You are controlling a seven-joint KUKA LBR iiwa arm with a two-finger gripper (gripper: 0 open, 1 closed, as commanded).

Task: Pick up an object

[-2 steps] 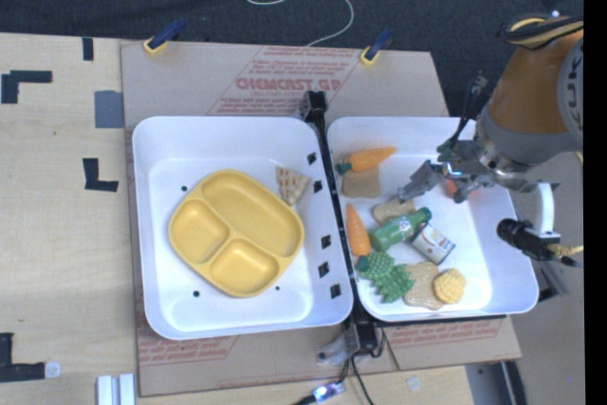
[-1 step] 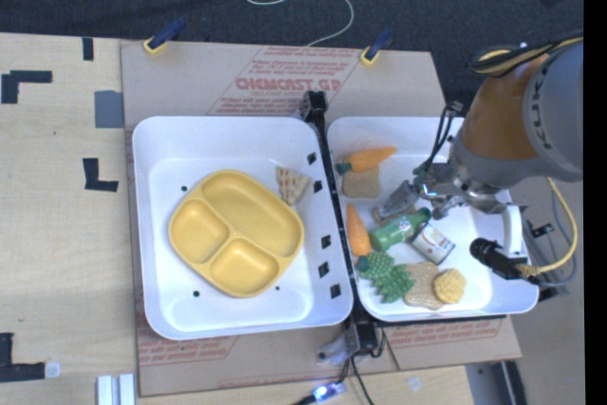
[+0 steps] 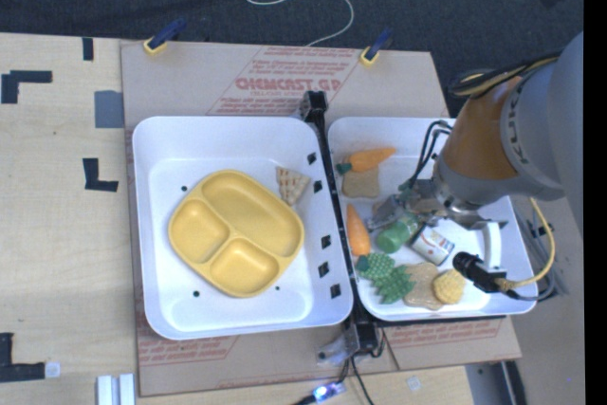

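My gripper (image 3: 403, 207) is down in the right bin (image 3: 517, 242), just above a green bottle-like object (image 3: 398, 230). The wrist hides where it meets the objects. Around it lie an orange carrot (image 3: 371, 158), a beige block (image 3: 360, 185), a second orange piece (image 3: 357, 230) and a white can with a red label (image 3: 433, 247). A green leafy toy (image 3: 379, 266), a tan cookie (image 3: 417, 286) and a yellow corn piece (image 3: 448, 287) sit along the front wall.
The left bin (image 3: 156, 156) holds a yellow divided plate (image 3: 237, 230) and a tan wedge (image 3: 292, 185) near the divider (image 3: 327, 194). The grey arm with its orange band (image 3: 479, 142) covers the right bin's far right corner. Cables (image 3: 531, 285) loop near the right wall.
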